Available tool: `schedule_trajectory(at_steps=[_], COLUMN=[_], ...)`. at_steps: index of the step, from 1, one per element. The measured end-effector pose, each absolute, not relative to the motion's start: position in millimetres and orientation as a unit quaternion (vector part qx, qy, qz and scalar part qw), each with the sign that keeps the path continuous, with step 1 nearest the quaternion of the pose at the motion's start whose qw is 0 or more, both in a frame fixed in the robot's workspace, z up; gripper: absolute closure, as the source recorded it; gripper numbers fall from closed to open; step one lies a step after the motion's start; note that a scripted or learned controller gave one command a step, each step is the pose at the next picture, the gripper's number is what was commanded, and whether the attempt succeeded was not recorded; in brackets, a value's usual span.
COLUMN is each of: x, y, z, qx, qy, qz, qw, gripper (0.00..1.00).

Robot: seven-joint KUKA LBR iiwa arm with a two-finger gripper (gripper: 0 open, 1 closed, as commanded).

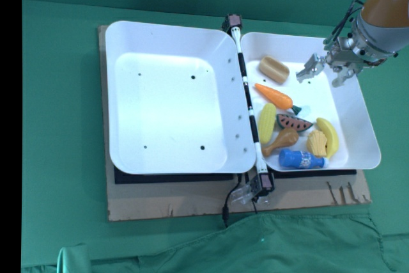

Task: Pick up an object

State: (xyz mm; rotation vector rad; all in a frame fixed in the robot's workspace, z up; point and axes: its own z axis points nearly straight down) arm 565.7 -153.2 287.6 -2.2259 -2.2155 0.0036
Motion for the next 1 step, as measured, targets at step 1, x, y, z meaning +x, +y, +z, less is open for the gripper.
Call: schedule_trajectory(at_steps=[1], x=[518.7], y=[-190.8], z=[250.5], qx=[-0.711], qy=[-0.703], qz=[0.0030], qw=[0.002], gripper=[0.00])
